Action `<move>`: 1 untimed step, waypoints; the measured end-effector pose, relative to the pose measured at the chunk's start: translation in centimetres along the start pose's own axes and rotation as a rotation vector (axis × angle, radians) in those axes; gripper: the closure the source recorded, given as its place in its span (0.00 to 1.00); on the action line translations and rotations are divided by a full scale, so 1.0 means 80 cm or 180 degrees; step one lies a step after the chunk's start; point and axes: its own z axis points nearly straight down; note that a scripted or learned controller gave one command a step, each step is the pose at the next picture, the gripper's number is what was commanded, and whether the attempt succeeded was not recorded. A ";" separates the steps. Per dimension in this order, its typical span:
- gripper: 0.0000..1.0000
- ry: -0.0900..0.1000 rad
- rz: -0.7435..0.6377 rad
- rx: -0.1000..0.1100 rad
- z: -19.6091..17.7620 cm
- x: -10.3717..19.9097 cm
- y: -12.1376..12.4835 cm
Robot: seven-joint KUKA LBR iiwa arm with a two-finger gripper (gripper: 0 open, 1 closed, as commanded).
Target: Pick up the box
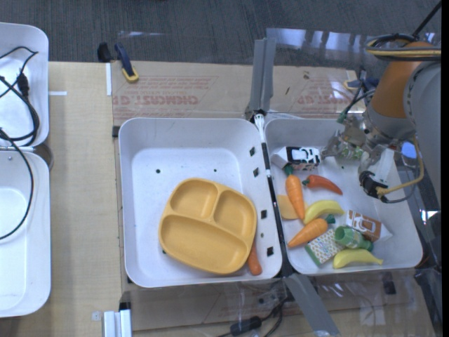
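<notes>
Box (363, 225) lies lower right of frame, right bin (410, 255), amid toy food. I see gripper (349, 146) hovering upper right, well apart; finger state: cannot tell. I judge approach pending.

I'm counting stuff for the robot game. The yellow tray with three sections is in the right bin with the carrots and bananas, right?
Not quite. The camera view shows the yellow tray in the left bin, beside just one carrot. The other carrots and the bananas are in the right bin.
</notes>
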 end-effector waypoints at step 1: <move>0.00 -0.0002 -0.0028 0.0008 0.001 -0.002 -0.071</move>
